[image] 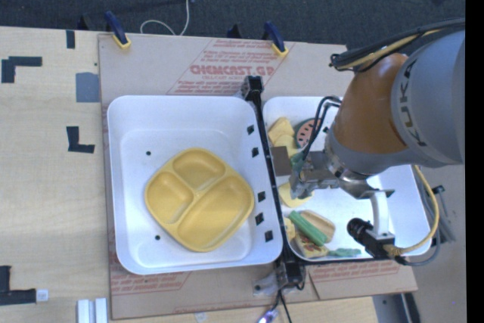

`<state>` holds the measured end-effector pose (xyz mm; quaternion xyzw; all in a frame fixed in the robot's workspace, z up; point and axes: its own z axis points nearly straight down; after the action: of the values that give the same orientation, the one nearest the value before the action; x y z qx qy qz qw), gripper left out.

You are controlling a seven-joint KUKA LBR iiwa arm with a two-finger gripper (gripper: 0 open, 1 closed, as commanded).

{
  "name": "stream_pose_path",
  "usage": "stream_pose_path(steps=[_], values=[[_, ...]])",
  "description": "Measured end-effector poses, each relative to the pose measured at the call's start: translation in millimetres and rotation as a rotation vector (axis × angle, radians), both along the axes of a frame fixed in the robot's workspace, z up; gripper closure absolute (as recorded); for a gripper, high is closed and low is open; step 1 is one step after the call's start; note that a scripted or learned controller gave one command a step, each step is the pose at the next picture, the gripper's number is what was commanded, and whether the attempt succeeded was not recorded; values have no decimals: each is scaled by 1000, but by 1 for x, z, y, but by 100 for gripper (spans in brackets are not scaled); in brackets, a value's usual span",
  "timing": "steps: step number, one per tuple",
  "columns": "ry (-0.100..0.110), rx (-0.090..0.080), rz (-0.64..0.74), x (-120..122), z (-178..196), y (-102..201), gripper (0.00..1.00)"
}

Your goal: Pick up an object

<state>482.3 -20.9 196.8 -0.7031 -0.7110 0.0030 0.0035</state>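
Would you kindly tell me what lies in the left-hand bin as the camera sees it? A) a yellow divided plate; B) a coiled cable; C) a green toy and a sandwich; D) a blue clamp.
A: the left bin holds a yellow plate with three compartments, lying flat near its middle, while the arm reaches into the right bin.
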Motion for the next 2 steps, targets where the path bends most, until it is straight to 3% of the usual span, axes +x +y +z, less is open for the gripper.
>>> stream_pose_path(steps=[1, 2], values=[[-15, 2, 2, 2, 99, 55, 100], [-3, 0, 1, 0, 85, 115, 100]])
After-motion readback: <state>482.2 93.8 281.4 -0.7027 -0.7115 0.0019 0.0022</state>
